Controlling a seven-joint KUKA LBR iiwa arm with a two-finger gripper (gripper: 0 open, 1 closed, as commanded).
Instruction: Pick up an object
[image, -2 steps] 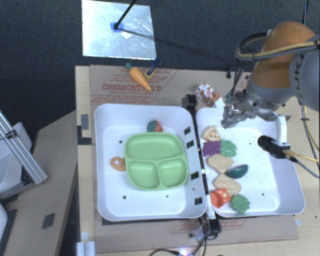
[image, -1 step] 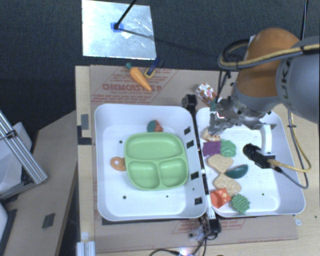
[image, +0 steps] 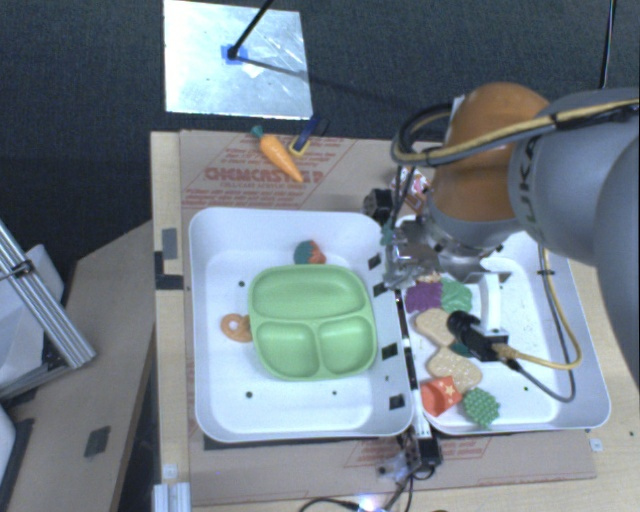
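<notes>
The gripper (image: 410, 262) hangs over the right bin's (image: 560, 385) left edge; whether it grips anything, I cannot tell. A purple piece (image: 424, 296) lies just beside it at five o'clock.

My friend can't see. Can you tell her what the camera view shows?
A big grey and orange robot arm reaches down over the right white bin, where small toys lie, like a purple piece and a green bumpy one. The left white bin holds a green divided plate. A toy carrot lies on cardboard behind.
</notes>
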